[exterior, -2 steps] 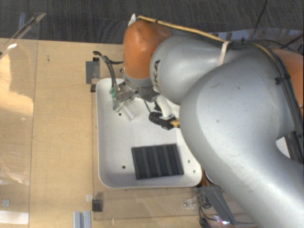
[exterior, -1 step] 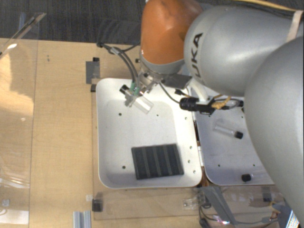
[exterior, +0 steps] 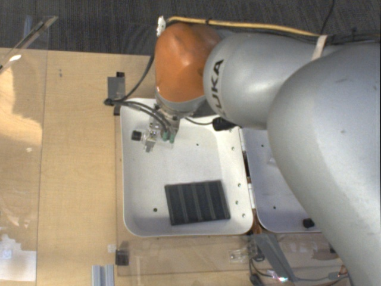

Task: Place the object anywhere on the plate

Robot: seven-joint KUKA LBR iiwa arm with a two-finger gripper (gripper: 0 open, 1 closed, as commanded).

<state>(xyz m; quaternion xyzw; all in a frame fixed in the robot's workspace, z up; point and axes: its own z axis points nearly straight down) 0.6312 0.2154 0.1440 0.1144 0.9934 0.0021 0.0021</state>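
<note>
A dark ribbed rectangular plate (exterior: 197,202) lies flat in the near part of the left white bin (exterior: 134,213). My gripper (exterior: 156,137) hangs over the far left corner of that bin, well apart from the plate, under the orange wrist band. A small green bit (exterior: 170,137) shows beside the gripper; I cannot tell whether it is a held thing. A small black object (exterior: 308,223) sits near the front edge of the right bin (exterior: 268,216), partly behind the arm.
The big grey arm (exterior: 309,118) covers most of the right bin and the view's right side. A wooden bench top (exterior: 59,159) stretches left of the bins. Black clamps stand at the left bin's far corner (exterior: 116,88) and near corner (exterior: 122,257).
</note>
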